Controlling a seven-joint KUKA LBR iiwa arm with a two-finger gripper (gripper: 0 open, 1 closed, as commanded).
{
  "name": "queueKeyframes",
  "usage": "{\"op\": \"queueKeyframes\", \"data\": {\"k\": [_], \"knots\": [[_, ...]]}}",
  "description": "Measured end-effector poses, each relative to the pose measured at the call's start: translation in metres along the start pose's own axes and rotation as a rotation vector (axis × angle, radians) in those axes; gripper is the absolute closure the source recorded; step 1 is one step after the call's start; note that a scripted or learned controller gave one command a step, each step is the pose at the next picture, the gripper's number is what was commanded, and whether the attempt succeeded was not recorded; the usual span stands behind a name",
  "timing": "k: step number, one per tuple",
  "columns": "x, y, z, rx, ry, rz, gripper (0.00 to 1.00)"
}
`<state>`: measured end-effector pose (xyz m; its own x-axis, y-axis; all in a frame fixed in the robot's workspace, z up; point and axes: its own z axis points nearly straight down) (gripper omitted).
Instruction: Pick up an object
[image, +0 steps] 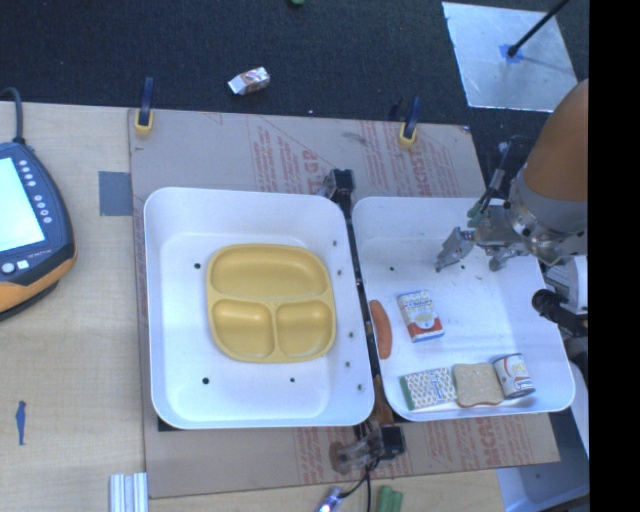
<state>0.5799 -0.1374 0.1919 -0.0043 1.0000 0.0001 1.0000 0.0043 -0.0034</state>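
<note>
Hand (470, 250) spread wide, gripping nothing, up at 12 o'clock over the right bin (400, 215). Small carton (420, 315) at 7 o'clock from it, lying mid-bin, well apart.

1. Left bin (165, 300): yellow divided tray (270, 300), centred.
2. Right bin (480, 300): hot dog (381, 328) at left wall; small carton (419, 315) mid-bin.
3. Front edge: green packet (428, 388), bread slice (477, 384), can (514, 375), side by side.
4. End effector (468, 248) over right bin's back area, fingers spread, nothing between them.
</note>
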Motion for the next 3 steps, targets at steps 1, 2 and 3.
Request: {"op": "queueKeyframes", "data": {"k": [1, 2, 3], "knots": [[0.04, -0.025, 0.037, 0.001, -0.001, -0.002, 0.0], [0.04, -0.042, 0.077, 0.001, -0.002, -0.002, 0.0], [0.033, -0.036, 0.101, 0.003, 0.0, -0.001, 0.0]]}}
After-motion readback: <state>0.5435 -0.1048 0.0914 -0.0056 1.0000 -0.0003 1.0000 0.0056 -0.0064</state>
